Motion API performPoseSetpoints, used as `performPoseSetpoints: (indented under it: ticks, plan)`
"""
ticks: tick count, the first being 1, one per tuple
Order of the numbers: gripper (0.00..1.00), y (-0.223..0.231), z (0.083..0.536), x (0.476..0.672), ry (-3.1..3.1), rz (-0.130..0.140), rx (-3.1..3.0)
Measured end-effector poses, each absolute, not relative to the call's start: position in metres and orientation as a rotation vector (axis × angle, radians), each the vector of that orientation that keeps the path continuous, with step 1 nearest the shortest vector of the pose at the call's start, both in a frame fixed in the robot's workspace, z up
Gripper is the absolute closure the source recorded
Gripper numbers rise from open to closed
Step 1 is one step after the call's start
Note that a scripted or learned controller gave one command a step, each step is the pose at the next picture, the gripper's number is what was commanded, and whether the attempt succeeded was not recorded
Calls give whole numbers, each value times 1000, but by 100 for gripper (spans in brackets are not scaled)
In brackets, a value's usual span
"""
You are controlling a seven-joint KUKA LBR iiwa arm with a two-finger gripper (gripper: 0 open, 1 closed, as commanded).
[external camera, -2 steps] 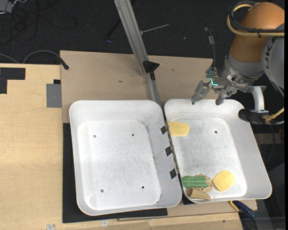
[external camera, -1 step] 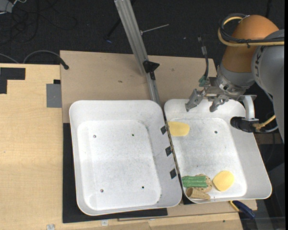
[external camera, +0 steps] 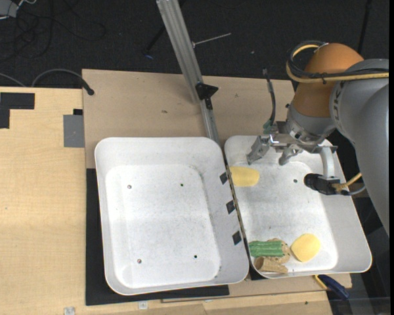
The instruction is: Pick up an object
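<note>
Camera view | gripper (external camera: 273, 153) is being held spread and unloaded over right bin (external camera: 354, 254) | yellow block (external camera: 244, 176) is lying just beside, at left wall | judged light, soft; sides are being advised for grasp

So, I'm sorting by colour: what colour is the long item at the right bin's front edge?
Green, clearest in the camera view.

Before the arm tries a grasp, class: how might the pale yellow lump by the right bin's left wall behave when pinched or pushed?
The yellow lump looks rounded and smooth, so it may slip or roll from a pinch. It seems small and probably light, so a nudge could slide it along the right bin. Lying against the bin wall, it may jam rather than move left.
</note>
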State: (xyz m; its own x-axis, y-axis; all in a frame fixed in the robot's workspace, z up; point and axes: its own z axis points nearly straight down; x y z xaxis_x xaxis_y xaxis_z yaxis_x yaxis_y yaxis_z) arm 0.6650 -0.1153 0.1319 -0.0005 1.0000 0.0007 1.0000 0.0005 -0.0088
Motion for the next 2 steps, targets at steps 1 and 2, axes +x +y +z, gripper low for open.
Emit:
performPoseSetpoints:
  ticks: [1,2]
  plan:
    - [0,-114,90,665,-2221,2,-2220]
    - [100,-114,102,666,-2220,1,-2222]
